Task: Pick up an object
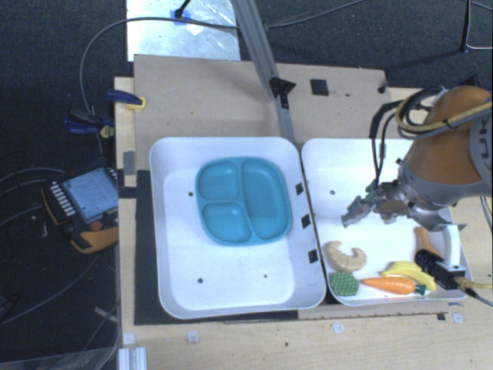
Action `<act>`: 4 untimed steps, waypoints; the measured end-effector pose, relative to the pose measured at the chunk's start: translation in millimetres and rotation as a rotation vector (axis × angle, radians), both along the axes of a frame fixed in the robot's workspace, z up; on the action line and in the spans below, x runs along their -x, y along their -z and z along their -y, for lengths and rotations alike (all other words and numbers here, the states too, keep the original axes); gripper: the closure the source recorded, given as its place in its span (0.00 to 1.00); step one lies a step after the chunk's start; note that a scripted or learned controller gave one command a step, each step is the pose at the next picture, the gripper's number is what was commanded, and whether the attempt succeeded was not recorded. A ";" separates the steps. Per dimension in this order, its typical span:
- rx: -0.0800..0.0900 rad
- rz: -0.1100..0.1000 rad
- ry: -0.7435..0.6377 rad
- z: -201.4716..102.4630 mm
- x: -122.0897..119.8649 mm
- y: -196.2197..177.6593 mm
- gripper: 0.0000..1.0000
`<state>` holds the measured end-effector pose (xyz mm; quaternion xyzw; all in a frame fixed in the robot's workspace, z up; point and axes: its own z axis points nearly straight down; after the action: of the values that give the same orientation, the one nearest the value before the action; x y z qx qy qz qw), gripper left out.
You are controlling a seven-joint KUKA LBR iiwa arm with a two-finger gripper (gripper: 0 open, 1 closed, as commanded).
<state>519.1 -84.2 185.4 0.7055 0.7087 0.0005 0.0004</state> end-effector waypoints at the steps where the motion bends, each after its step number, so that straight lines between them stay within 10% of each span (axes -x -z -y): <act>1: -0.001 -0.005 0.004 5.4 5.7 45.1 0.00; 2: -0.001 -0.004 0.004 5.1 5.9 97.2 0.00; 3: 0.000 0.001 0.003 5.2 4.4 84.1 1.00; 4: 0.001 0.004 0.000 2.4 5.4 40.4 1.00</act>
<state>513.7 -86.7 144.9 0.7056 0.7087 0.0017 0.0021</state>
